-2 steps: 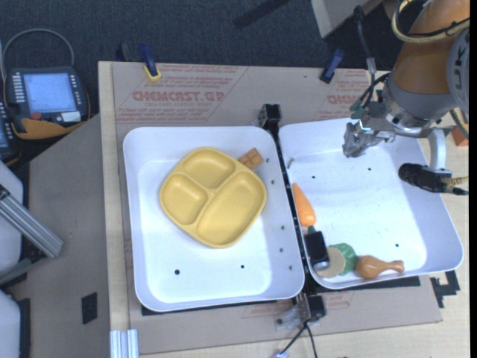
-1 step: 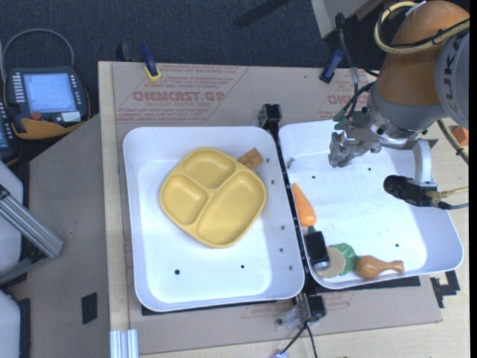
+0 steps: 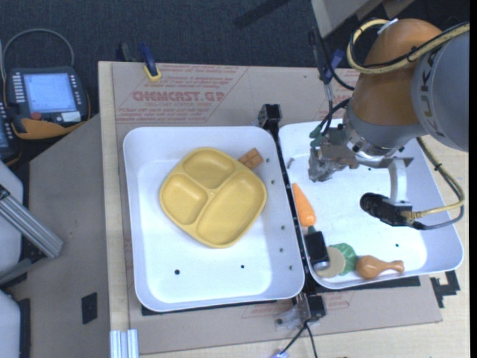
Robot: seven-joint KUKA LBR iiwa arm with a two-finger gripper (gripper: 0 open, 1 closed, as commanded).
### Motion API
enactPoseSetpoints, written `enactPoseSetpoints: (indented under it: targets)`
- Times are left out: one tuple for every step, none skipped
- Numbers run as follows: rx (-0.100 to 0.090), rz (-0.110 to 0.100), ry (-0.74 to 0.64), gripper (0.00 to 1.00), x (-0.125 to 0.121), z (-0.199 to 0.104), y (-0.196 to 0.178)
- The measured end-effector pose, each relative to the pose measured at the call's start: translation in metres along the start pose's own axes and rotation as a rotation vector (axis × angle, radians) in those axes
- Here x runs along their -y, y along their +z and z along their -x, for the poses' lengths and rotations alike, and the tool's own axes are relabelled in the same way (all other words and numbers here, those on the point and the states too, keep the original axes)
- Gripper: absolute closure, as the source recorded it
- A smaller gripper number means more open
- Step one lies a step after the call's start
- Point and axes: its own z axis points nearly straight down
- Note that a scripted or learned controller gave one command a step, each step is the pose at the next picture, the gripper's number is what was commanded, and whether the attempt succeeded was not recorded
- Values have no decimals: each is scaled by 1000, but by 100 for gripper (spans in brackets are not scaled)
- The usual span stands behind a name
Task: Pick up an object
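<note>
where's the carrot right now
The carrot lies in the right bin, against its left wall, just above the small black block and below-left of the gripper.

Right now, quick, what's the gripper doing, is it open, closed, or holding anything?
Gripper: cannot be told; it hangs over the right bin, up-right of the carrot.
</note>
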Motion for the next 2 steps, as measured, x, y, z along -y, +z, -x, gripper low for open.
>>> enactPoseSetpoints:
  targets:
    - [0,-1,-1,100,26,-45,8]
    - [-1,2,-3,100,43,-89,-7]
